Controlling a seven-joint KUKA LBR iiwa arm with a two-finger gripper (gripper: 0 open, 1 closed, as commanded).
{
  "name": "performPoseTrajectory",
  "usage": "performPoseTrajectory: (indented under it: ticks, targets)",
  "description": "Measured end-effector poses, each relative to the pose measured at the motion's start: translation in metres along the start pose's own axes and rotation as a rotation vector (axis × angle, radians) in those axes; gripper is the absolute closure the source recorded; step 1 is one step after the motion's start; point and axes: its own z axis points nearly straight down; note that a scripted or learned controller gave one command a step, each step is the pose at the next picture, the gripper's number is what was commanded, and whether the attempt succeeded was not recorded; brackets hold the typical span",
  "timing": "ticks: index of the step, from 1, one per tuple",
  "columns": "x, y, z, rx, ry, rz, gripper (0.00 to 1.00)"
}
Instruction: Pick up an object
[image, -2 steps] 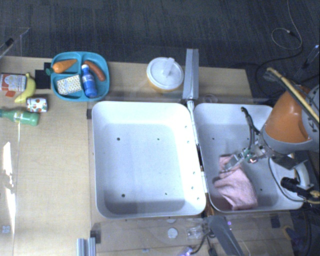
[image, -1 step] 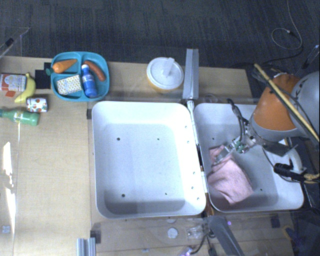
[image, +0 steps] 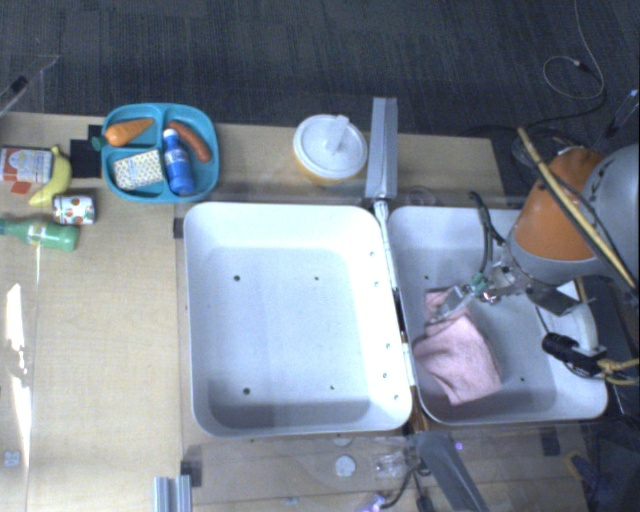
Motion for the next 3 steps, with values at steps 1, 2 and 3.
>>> performPoseTrajectory:
  ticks: [1,2,3]
  targets:
    - [0.028,0.030,0.000,-0.002,-0.001,0.034,0.00]
    - [0.000,0.097,0.003,0.003,-0.001,0.104,0.00]
    - [-0.009,0.010,0.000,0.002,-0.002,0.076,0.00]
